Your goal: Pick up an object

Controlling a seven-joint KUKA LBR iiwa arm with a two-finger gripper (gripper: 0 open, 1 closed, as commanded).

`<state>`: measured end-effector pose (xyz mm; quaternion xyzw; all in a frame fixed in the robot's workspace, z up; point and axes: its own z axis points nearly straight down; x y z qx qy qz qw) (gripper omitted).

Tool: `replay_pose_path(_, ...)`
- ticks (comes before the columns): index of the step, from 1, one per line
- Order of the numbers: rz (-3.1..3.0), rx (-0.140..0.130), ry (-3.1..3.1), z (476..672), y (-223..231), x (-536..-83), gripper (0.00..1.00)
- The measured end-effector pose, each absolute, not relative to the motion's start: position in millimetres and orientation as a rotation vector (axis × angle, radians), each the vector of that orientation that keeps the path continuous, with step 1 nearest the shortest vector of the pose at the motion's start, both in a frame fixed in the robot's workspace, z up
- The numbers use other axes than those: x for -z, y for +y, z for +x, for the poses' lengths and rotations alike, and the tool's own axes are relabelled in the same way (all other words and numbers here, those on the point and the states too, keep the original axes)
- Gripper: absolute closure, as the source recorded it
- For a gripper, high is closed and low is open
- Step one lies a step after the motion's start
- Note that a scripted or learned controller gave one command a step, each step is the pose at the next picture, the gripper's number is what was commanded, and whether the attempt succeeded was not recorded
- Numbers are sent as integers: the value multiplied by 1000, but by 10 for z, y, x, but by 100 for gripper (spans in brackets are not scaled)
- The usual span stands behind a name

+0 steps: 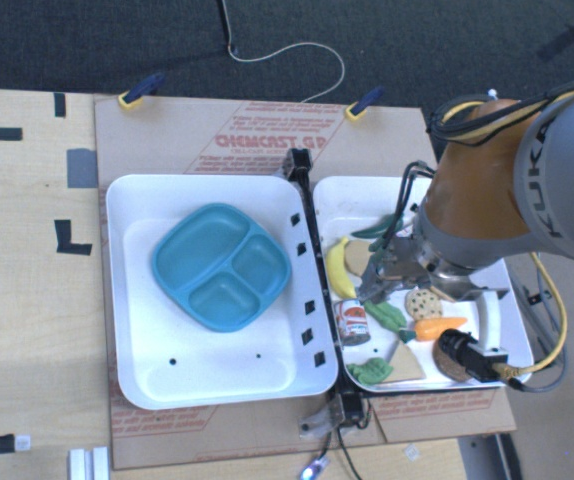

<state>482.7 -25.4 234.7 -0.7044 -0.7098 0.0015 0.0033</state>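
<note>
The tool point(379, 280) hangs low over the right bin point(339, 196), near its dividing edge with the left bin point(127, 268); whether it is wide, narrow or holding anything cannot be told from above. Candidate objects crowd beneath it: a banana point(339, 266) beside the divider, a small can point(353, 322), a cookie point(422, 301) and a carrot point(437, 328), apparently heaped there for picking. A blue divided plate point(221, 266) lies in the left bin, likely the drop side.
</note>
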Motion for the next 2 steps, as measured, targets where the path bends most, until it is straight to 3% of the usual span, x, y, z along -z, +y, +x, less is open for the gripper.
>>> replay_pose_path(1, -2214, 12, -2235, 4844, 373, -3449, 100)
replay_pose_path(2, -2214, 9, -2233, 4840, 860, -4123, 100)
